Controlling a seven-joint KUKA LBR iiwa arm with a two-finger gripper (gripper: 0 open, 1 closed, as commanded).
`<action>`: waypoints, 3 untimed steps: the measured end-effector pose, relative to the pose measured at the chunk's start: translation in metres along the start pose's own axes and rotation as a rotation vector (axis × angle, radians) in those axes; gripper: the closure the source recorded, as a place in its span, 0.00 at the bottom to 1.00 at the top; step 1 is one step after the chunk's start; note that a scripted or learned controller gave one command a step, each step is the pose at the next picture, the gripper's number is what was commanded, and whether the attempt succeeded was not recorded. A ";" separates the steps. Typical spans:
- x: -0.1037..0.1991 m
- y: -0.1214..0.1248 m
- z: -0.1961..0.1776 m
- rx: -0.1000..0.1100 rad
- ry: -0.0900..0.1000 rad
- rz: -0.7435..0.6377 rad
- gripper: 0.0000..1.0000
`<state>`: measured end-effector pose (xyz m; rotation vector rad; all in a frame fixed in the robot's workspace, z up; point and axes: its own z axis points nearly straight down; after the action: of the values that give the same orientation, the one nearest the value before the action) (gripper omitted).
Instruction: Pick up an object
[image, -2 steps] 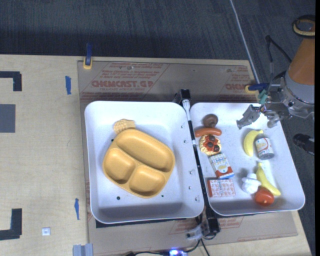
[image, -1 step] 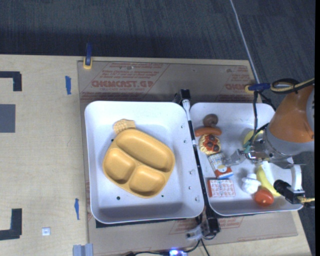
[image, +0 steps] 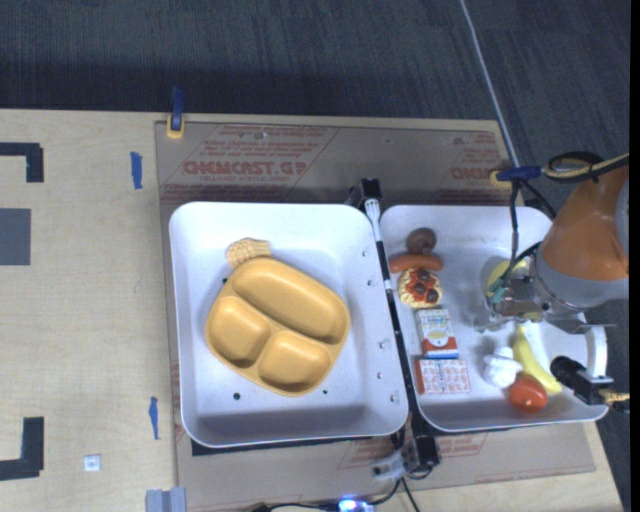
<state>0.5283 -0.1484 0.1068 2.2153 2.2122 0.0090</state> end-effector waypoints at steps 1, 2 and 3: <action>0.000 0.000 0.000 0.000 0.000 0.000 0.00; 0.033 -0.048 0.020 0.008 0.003 0.000 0.00; 0.033 -0.046 0.009 0.001 0.000 0.000 1.00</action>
<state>0.4825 -0.1157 0.0970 2.2166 2.2126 0.0079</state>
